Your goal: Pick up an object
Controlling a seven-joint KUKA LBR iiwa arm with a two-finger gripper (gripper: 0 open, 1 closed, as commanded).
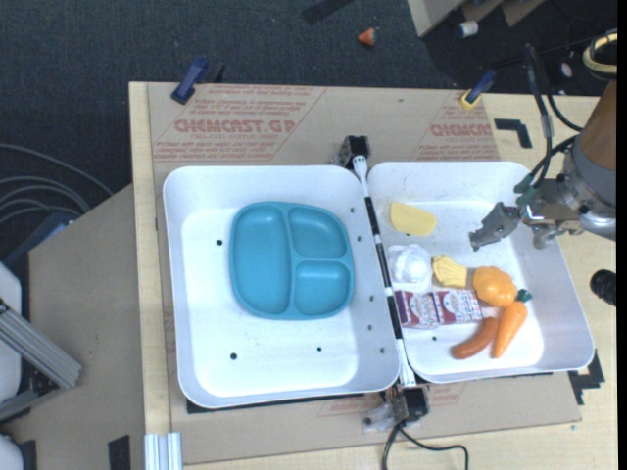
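The bench (294, 130) was topped with a brown sheet printed in red lettering. Two shallow white bins sat directly on it, side by side and touching along their inner edges: the left bin (196, 292) and the right bin (558, 311). A blue clamp (189, 79) gripped the sheet's far left corner, and a second clamp (478, 89), blue and yellow, the far right.

In the right bin (549, 189) a yellow wedge (412, 219) is seen lying apart near the divider, while a white lump (410, 263), a maroon-and-white carton (441, 310), a yellow piece (450, 271), an orange (494, 286), a carrot (509, 327) and a sausage (474, 339) are clustered together below it
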